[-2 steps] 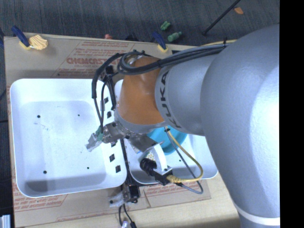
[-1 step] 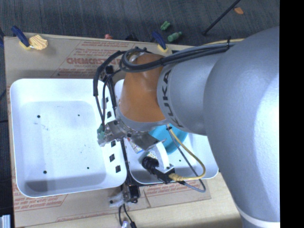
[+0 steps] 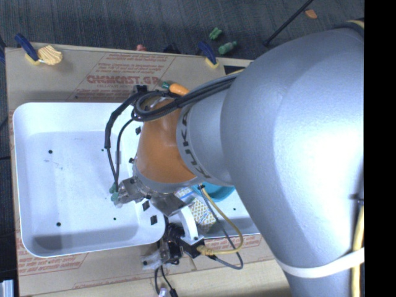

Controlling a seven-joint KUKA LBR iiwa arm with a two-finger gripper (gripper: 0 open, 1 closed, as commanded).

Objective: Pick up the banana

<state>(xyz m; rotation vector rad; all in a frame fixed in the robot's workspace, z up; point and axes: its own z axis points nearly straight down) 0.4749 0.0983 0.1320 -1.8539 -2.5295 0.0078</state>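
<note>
A brown cardboard sheet with red print (image 3: 117, 73) covers the counter, and two shallow white plastic bins sit on it side by side. The bin at the view's left (image 3: 25, 166) lies open to sight, with four small dark dots on its floor. The bin at the view's right (image 3: 246, 218) is mostly covered by the one big grey arm (image 3: 291, 153). The arm's orange band (image 3: 162, 150) hangs about where the two bins meet. The claw (image 3: 127, 195) is low over the near right part of the left bin, and whether it is spread or pressed together cannot be told from this angle. One tiny green bit (image 3: 114, 190) shows just beside the claw, too small to name. Under the arm, on the right bin's side, one pale blue rounded thing (image 3: 218, 192) peeks out, with one yellowish piece with a dotted pattern (image 3: 202, 213) just beside it. One small orange elongated thing (image 3: 177, 90) shows near the far rim among the black cables (image 3: 117, 119). I cannot tell which of these, if any, is the banana. One blue clamp (image 3: 25, 45) grips the cardboard's far left corner with one pale yellow lump (image 3: 51, 55) touching it, and a second blue clamp (image 3: 207, 52) grips the far edge further right. On the dark floor (image 3: 93, 11) beyond lie two small green things (image 3: 215, 34) close together and one small orange scrap (image 3: 311, 14) well apart from them
</note>
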